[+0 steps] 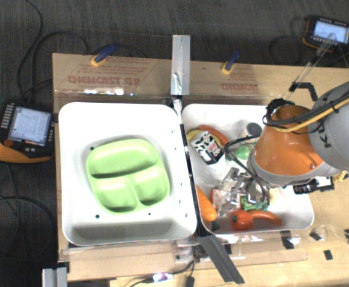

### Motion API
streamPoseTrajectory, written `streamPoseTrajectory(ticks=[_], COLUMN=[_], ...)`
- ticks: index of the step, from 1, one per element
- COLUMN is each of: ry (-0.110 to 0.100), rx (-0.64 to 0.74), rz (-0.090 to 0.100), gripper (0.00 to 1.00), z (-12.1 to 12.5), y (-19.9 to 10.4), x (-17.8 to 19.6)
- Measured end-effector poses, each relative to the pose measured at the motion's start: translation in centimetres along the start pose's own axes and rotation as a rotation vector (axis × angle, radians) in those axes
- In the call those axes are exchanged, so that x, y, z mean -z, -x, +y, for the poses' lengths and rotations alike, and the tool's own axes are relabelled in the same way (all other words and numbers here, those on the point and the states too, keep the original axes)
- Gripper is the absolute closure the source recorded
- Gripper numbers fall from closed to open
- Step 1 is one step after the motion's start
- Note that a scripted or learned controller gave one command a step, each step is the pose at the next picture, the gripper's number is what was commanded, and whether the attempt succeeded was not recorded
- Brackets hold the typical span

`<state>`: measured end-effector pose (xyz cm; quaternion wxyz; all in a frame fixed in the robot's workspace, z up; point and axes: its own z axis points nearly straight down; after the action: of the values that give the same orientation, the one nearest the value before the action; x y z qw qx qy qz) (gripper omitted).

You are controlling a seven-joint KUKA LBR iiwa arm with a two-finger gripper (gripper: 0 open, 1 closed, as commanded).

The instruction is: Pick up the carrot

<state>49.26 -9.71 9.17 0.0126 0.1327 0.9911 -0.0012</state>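
Arm [318, 130] enters from the right side of my view, grey link angled down over the right bin [306, 217], orange band [285, 151] sitting directly above the wrist. Wrist points downward into the bin's lower half. End effector [241, 195] hangs among the clutter near the bin's centre-bottom; I cannot tell whether it is spread or pressed together, the metal parts and cabling blur into the items below. Carrot [206, 207] lies in the right bin's lower left corner, close against the wall by the divider, just beside the end effector and to its left; I see no contact between them. A red-orange pepper-like item [255, 219] lies just below the end effector. Black-and-white patterned item [208, 146] sits higher up in that bin. Left bin [78, 220] holds a green divided tray [127, 173].
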Motion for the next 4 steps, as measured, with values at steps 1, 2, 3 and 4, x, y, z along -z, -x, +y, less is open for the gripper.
streamPoseTrajectory(ticks=[1, 2, 3, 4], ry=[-0.006, -0.005, -0.001, 0.0], rx=[-0.287, -0.221, -0.042, 0.155], rz=[0.028, 0.024, 0.021, 0.023], gripper=[1.0, 1.0, 1.0, 1.0], z=[5.9, 0.4, 7.3, 5.1], y=[-2.3, -0.1, 1.6, 0.3], x=[9.2, 34.3, 34.2, 31.3])
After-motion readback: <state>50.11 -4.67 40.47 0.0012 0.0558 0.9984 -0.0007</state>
